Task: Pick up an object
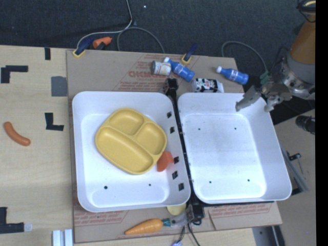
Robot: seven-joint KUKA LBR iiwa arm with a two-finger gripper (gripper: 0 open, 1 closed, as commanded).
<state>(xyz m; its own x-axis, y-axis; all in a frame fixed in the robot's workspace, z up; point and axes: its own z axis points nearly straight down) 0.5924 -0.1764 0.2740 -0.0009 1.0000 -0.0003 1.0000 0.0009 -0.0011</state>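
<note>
Overhead, we saw the gripper (259, 100) poised at the right bin's (233, 188) upper right corner, its two fingers spread apart and holding nothing. Candidate objects lay in the left bin (84, 137): a yellow divided plate (130, 140) with an orange piece (164, 161) just beside it. No writing was legible to us.

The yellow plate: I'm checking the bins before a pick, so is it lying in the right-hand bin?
No, the yellow plate lies in the left bin, beside a small orange piece.
</note>
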